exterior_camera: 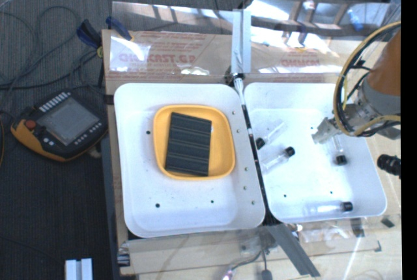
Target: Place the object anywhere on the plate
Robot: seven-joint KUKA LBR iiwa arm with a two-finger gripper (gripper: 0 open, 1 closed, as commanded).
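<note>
A yellow square plate sits in the left white bin. A dark ribbed rectangular block lies flat on the plate, nearly filling its middle. The arm comes in from the right, and my gripper hangs over the upper right part of the right bin, well away from the plate. Nothing can be made out in the gripper.
Several clear vials with black caps lie in the right bin: one near its left wall, one below it, one along the front edge. A small black cap lies under the gripper. A teach pendant rests left of the bench.
</note>
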